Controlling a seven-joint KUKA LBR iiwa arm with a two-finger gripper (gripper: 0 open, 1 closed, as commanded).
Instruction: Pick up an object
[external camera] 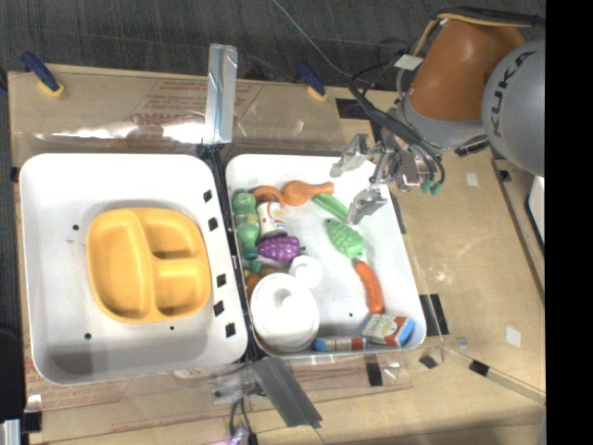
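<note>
Scene is viewed by one fixed camera mounted above the bench [463, 276], angled down at a slant. Both white bins are framed side by side: left bin [46, 276], right bin [400, 267]. Far bench edge is seen at top of frame, near edge at bottom. Arm [482, 72] is seen entering from the right. Medium distance; both bins are fully covered, with some bench margin.

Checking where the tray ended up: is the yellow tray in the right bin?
No, the yellow tray lies in the left bin; the toys fill the right bin.
</note>
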